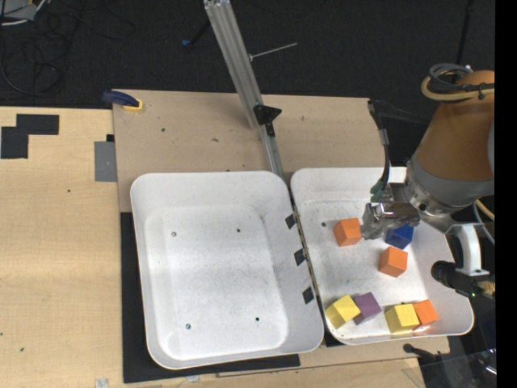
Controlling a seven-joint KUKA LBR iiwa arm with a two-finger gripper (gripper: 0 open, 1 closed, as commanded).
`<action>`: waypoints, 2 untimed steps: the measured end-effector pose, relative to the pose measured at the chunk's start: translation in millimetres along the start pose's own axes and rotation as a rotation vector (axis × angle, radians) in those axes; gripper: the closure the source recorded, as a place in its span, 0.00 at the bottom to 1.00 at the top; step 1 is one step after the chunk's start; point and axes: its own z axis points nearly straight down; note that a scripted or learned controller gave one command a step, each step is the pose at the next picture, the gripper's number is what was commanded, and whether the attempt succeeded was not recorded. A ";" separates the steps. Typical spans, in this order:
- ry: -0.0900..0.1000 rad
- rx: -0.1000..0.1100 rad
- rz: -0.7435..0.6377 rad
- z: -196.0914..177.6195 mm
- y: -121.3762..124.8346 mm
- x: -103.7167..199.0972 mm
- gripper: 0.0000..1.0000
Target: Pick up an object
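In the right white bin [323,186], our end effector [378,223] hangs between the orange cube [348,232] and blue cube [399,235]; its opening we cannot tell. Both look light, rigid; flat opposite faces suit gripping.

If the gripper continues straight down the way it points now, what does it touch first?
Probably the floor of the right bin, in the gap between the orange cube and the blue cube. The gripper hangs there; depth is unclear, so it may clip either cube.
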 end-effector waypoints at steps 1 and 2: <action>0.000 0.001 0.001 18.4 -7.1 52.2 1.00; -0.001 0.002 0.000 32.8 -15.4 104.8 1.00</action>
